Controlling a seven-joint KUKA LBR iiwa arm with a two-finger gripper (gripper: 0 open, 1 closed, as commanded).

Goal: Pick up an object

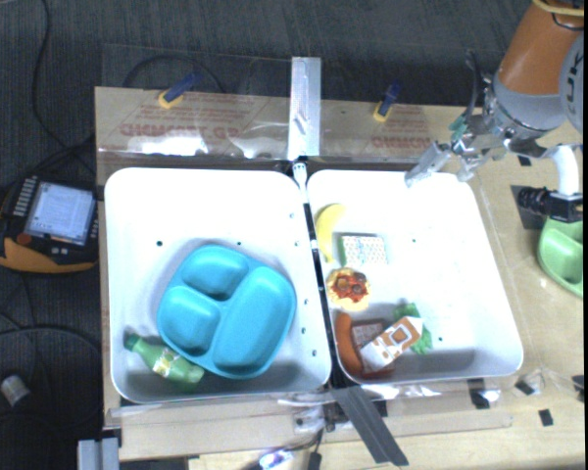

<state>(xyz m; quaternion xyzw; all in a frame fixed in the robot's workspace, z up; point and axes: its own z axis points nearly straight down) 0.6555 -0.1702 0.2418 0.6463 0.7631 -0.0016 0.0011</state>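
My gripper (446, 163) hangs over the far right corner of the right bin (470, 292), its two fingers spread open with nothing between them. Along the right bin's left side lie a yellow banana (327, 221), a green-and-white patterned packet (362, 250), a small red-and-yellow food item (349, 285), and at the front a brown piece (353, 336) with an orange-and-white carton (393, 341) on green leaves. The gripper is well behind and to the right of all of them.
The left bin (137, 223) holds a blue divided tray (227, 308) and a green bottle (165, 359) at its front left corner. A metal divider post (305, 106) stands behind the bins. A green object (565, 250) sits on the bench at far right.
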